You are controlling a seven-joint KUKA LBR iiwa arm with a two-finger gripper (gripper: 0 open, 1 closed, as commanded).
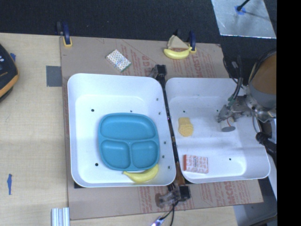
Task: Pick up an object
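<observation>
Gripper (227, 121) sits low in the right bin (244, 161), near its far right side, hanging off the grey arm (263, 86) that enters from the right. Can't tell whether it is spread or pressed together; the tip is too small and blurred, and nothing is visibly held.

Candidate objects in the right bin: a yellow round snack (186, 126) near the left wall, well apart from the gripper, and a red-and-white packet (194, 163) toward the near edge. Left bin (80, 126) holds a blue divided plate (128, 141) with a banana (141, 174) touching its near rim.

Outside the bins on the desk (28, 140): a second banana (177, 53) with a wedge behind it, and a small patterned packet (118, 60).

Step, as a judgement: approach or grasp attempt, with the gripper down on bare bin floor and no object under it. Pick not yet done. Next move probably calls for lifting clear, shifting left toward the yellow snack or the packet, then descending squarely over it. The flat packet looks harder to pinch than the snack.
</observation>
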